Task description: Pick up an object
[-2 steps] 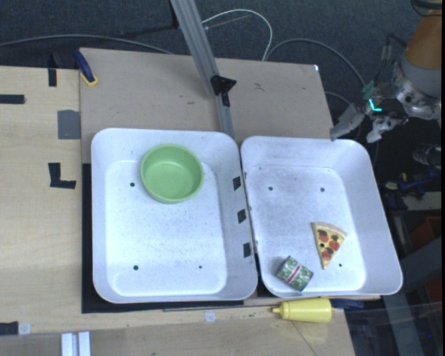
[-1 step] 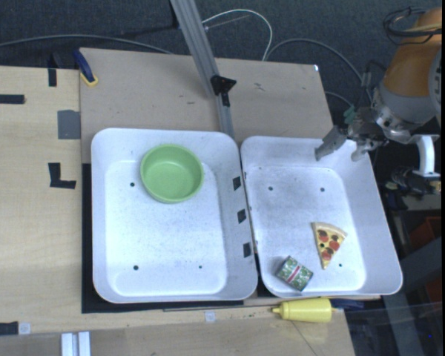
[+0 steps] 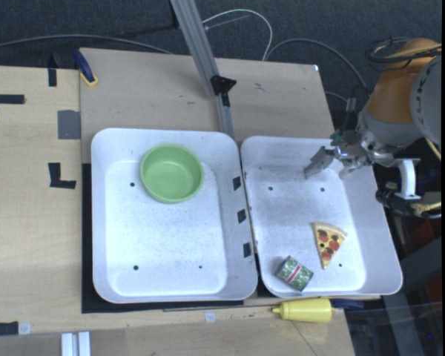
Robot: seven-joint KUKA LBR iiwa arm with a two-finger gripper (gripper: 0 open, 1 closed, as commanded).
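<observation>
Pizza slice, can, below open hand

A yellow bottle lies on the bench, well below the claw. A grey pole stands up-left of it; a blue clip sits far left

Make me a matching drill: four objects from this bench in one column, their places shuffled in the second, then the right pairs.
Objects:
1. round green bowl
2. triangular pizza slice toy
3. small green and white packet
4. yellow squeeze bottle

Places:
A. near front edge of right bin
B. on the bench, outside the bins
C. left bin, upper part
D. right bin, right of the packet and further back

Pairs: 1-C, 2-D, 3-A, 4-B
</observation>
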